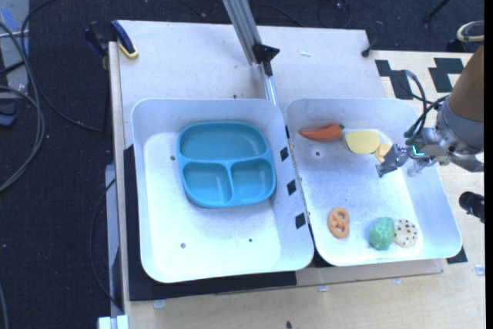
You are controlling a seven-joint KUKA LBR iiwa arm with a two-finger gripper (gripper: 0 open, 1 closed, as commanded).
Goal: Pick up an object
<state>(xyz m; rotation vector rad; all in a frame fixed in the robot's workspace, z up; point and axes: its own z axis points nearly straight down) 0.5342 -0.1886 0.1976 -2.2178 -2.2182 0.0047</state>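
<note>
The right bin [362, 196] holds an orange carrot [321, 132], a pale yellow piece [362, 142], a pretzel [338, 222], a green lump [380, 233] and a speckled cookie [405, 233]. My gripper [394, 159] hangs over the bin's right side, just right of the yellow piece. A small yellow bit [383, 152] sits against its fingers; whether it is gripped is unclear.
The left bin [162, 243] carries a blue divided tray [227, 164]. A slanted metal pole [235, 0] crosses above the bins' back edge. The arm comes in from the right edge.
</note>
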